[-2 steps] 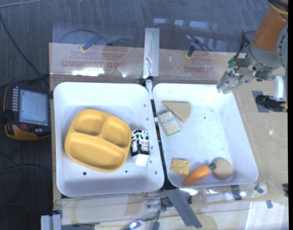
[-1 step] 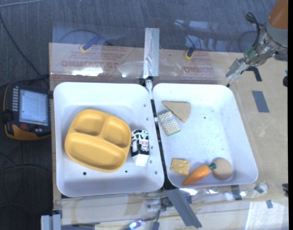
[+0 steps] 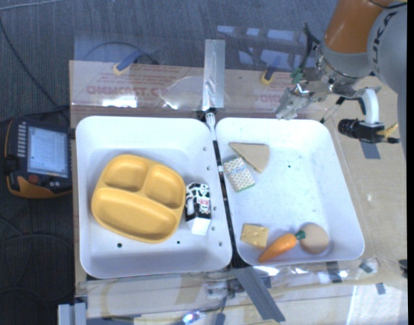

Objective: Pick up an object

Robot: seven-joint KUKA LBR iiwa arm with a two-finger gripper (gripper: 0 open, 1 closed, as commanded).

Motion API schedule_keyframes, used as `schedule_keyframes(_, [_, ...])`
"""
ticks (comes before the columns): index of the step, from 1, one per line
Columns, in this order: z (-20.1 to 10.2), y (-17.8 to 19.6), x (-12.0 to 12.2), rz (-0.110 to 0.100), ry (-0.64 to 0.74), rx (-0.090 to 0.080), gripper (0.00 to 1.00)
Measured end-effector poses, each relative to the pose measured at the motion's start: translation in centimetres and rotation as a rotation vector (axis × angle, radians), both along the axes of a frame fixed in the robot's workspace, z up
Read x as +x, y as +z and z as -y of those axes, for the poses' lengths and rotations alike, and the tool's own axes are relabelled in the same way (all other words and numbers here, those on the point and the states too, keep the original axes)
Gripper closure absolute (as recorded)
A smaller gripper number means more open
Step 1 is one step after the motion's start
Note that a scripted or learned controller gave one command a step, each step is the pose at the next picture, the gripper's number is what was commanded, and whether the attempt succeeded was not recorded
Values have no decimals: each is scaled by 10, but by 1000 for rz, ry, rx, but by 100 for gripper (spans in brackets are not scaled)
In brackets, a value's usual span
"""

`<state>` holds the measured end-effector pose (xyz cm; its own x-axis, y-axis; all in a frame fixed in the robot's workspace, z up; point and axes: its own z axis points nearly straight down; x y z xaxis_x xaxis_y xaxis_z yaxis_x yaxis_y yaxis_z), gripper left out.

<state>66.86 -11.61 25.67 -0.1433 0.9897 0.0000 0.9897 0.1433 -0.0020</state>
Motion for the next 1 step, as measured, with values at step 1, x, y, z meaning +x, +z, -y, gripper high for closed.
schedule_keyframes(1, [78,65,0,4,398,-4,100])
